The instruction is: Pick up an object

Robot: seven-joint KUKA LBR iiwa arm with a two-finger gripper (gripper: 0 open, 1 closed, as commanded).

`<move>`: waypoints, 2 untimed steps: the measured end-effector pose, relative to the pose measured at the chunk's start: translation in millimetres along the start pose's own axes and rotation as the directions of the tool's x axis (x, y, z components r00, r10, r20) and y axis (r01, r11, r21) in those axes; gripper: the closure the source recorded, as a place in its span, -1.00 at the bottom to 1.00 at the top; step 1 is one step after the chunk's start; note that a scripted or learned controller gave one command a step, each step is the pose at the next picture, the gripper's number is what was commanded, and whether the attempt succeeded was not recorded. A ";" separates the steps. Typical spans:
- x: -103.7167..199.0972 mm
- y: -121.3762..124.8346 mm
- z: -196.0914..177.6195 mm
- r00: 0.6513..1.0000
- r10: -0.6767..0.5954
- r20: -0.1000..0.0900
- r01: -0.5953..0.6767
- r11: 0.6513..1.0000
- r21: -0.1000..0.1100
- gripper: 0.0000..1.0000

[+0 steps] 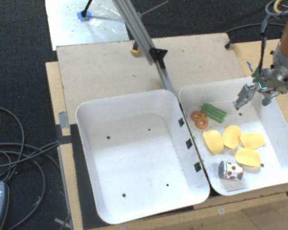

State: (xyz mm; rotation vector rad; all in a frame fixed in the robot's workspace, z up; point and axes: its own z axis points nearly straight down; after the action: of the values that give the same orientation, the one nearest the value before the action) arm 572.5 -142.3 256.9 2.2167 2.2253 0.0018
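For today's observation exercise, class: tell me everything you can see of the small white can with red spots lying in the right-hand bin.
The small white can with red spots is a short cylinder lying on its side, its darker round end facing the view's left. It looks like printed metal or plastic, undamaged. It rests on the floor of the right white bin, near the bin's front-left corner. A yellow slice-shaped piece lies right beside it at its upper right, seemingly touching. The gripper hangs well away, over the bin's far part.

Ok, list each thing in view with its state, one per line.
gripper: open, above the right bin, holding nothing
right bin: holds all the objects
left bin: beside it
yellow pieces: clustered, lying flat
green piece: lying flat
orange rings: lying flat
small can: on its side
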 end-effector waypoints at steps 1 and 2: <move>-0.8 0.4 41.5 1.000 0.003 0.000 -0.003 1.000 0.003 -1.00; 2.0 -7.6 101.0 1.000 0.003 -0.001 -0.003 1.000 0.005 -1.00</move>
State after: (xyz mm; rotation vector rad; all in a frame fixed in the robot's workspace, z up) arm 565.0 -140.2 155.9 2.2233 2.2247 -0.0033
